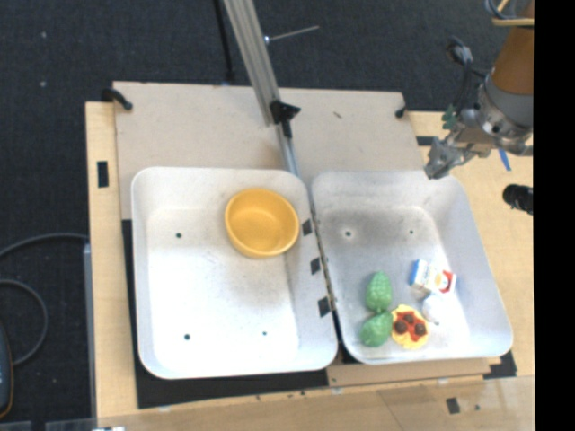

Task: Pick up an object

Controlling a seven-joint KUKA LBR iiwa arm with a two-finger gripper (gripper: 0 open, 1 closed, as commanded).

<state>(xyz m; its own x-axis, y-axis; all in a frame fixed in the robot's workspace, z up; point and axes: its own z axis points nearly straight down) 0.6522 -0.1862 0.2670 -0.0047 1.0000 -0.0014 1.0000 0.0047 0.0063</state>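
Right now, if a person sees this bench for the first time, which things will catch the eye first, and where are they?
The yellow bowl stands out most, sitting upright near the far edge of the left bin. Next comes the colourful cluster in the near part of the right bin: two green pieces, a white, blue and orange item, and a small yellow, red and dark item. The tool hangs over that bin's far right corner.

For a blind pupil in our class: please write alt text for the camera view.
A grey robot arm with its gripper sits over the far right corner of the right bin, which holds two green toys and small items near its front. The left bin holds a yellow bowl.
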